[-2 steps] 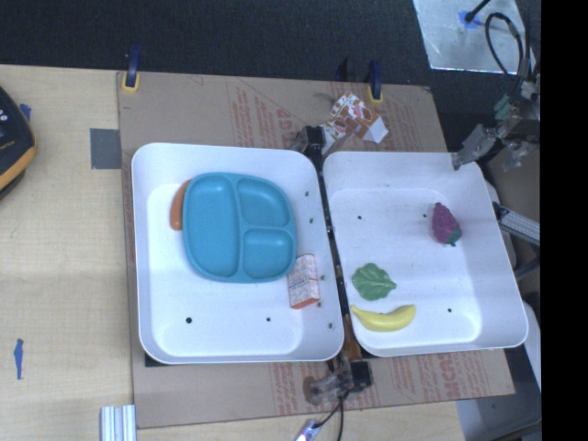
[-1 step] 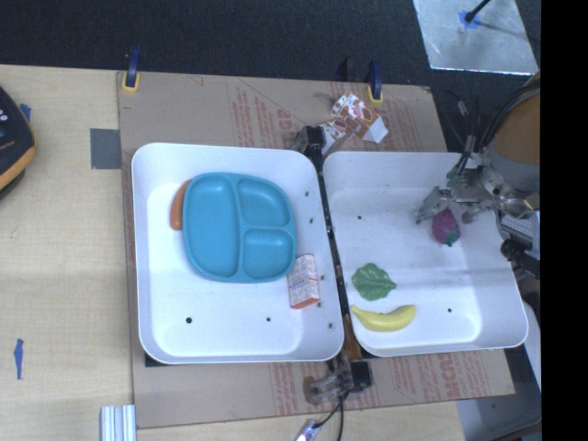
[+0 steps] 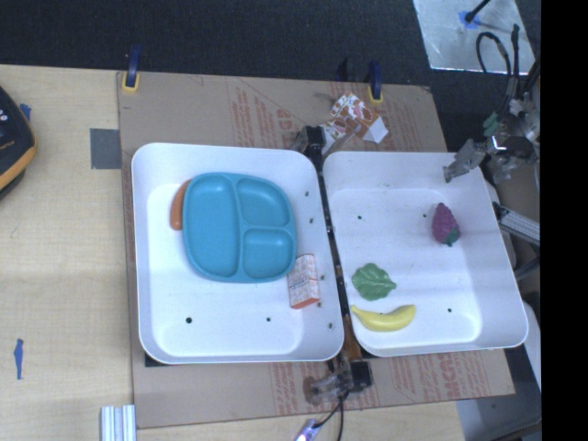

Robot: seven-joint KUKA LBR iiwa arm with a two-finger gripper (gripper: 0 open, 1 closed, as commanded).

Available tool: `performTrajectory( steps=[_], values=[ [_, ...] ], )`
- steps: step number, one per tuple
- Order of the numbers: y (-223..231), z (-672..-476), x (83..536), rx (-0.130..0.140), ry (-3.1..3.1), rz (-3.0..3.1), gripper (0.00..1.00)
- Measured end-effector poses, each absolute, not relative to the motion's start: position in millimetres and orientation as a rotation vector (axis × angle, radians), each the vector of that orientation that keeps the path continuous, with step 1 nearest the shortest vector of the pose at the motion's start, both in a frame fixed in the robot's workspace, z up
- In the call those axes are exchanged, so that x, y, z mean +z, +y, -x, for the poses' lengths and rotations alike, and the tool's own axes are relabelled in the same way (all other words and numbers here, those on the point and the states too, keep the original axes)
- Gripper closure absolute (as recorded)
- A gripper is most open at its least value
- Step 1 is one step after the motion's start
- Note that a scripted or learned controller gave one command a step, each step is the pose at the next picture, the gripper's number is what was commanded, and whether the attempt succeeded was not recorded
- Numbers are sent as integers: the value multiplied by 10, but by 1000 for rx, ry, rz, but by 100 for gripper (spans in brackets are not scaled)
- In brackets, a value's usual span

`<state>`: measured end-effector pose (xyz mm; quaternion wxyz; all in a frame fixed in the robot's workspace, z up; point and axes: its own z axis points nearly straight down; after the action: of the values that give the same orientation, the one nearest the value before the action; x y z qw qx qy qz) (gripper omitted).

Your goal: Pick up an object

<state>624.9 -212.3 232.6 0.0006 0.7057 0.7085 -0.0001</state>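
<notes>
The right bin [image 3: 496,333] holds a purple eggplant-like item [image 3: 446,223] near its right wall, a green leafy piece [image 3: 372,281] and a yellow banana [image 3: 383,317] toward the front. In the left bin [image 3: 156,338] lies a blue divided plate [image 3: 241,226] with an orange item [image 3: 176,207] poking out from under its left edge. A small printed packet [image 3: 303,281] rests by that bin's right wall. My gripper [image 3: 462,163] hangs over the right bin's far right corner, apart from every object, with the eggplant-like item closest to it.
A crumpled printed wrapper [image 3: 354,118] lies on the cardboard behind the bins. Blue clamps [image 3: 374,70] hold the cardboard's far edge. A yellow and black device [image 3: 14,141] sits at the bench's left edge. Cables and fittings [image 3: 335,384] sit at the front between the bins.
</notes>
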Motion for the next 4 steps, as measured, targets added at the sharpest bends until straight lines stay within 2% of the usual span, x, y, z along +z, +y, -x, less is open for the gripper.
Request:
performTrajectory(
  steps=[1, 2, 3, 4],
  values=[
    [-2116, -5951, 914, -6, 2229, -2217, 0],
    [-2120, -6568, 1696, -1, 2225, -2217, 0],
    [-2115, -6112, 913, -6, 2230, -2218, 0],
    [-2124, -6118, 1025, -7, 2232, -2214, 100]
  ],
)
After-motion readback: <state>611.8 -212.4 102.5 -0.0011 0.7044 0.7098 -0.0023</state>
